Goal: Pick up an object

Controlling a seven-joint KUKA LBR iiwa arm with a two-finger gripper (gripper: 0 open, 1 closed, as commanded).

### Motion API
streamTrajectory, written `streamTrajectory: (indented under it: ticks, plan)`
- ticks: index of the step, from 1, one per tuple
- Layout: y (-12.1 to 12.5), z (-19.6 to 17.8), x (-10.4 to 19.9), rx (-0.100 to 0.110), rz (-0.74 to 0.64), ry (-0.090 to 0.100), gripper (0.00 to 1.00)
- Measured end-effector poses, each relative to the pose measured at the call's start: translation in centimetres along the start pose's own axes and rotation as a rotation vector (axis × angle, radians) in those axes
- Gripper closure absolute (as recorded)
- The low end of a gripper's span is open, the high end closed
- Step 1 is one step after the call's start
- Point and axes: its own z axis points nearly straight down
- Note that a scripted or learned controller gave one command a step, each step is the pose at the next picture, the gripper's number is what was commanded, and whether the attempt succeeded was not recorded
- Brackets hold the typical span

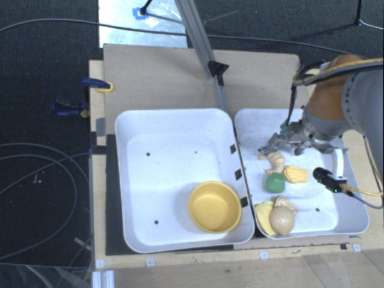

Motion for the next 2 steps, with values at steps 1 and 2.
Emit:
streamTrajectory:
  ticks: [1, 2]
  plan:
    - [0.4, -1.4, 0.1, -0.012, -0.002, 0.001, 1.0]
    - [-0.3, -7.4, 0.3, -0.001, -0.004, -0.001, 1.0]
